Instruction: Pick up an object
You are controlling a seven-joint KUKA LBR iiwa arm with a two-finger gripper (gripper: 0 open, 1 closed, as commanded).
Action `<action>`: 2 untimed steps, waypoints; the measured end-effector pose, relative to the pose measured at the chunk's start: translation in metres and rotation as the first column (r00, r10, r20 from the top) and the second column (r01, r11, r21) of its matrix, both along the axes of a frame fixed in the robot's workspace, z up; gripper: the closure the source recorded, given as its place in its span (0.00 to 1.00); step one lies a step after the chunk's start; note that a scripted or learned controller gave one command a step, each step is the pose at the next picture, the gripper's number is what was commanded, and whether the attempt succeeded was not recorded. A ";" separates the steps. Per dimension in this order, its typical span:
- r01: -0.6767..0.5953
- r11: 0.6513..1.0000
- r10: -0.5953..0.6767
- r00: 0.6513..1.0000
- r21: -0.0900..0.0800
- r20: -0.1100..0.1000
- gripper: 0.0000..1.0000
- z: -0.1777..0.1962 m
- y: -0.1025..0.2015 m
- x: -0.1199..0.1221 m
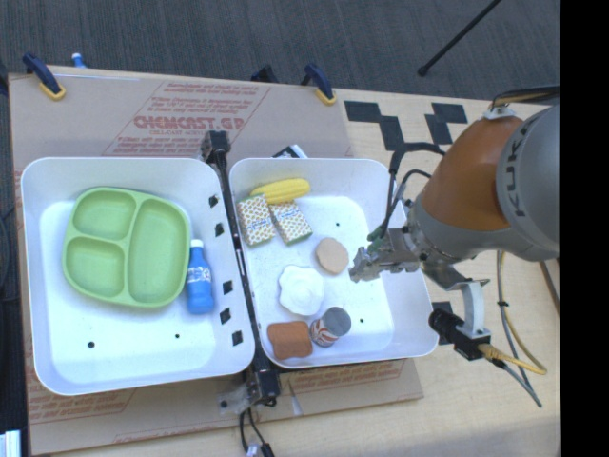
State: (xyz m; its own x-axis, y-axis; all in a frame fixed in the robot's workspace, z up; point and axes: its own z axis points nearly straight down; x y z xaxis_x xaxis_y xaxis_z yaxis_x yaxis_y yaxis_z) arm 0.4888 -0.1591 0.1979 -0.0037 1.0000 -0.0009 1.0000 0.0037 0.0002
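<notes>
Over the right bin [404, 346], the gripper [366, 267] hung at the end of the grey arm [495, 193], just right of the tan round disc [331, 255]; whether its tips stood apart or together could not be told, and nothing was seen between them. Relative to the disc, a white lump [302, 289] lay just below-left, two patterned packets [273, 221] above-left, a yellow banana [280, 190] beyond those, and a brown block [289, 339] and small can [330, 326] below. Well to the disc's left, the other bin held a green divided plate [127, 246] and a blue bottle [199, 278]. The step in hand appeared to be the approach: no object was yet secured. The next move would likely call for centring over the disc, then descending.
</notes>
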 end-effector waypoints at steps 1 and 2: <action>-0.001 1.000 0.001 1.000 0.002 -0.002 1.00 0.011 0.005 -0.012; -0.002 1.000 0.002 1.000 0.000 0.001 1.00 0.072 0.017 0.038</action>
